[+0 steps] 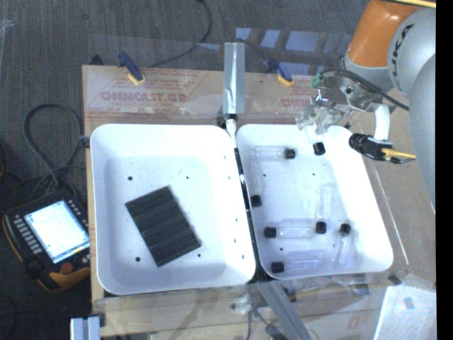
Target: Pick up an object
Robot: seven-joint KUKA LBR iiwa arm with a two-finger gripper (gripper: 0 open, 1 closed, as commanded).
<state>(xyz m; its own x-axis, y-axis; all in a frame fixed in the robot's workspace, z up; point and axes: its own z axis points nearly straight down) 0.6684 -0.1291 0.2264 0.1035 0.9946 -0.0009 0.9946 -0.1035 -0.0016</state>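
A black ridged rectangular pad [162, 225] lies flat and askew in the left bin [106, 154]. Several clear vials with black caps lie scattered in the right bin [375, 214]. One vial [272, 152] is near the far wall, another vial [294, 228] lies mid-bin, and a third vial [304, 264] rests by the near wall. My gripper [322, 115] hangs over the far rim of the right bin, above a loose black cap [318, 148]. I see nothing held in it.
A metal bar [233, 76] stands behind the seam between the bins. Blue clamps [131, 66] hold the board at the back. A hand-held control pendant [49, 236] and its cables lie off the bench to the left.
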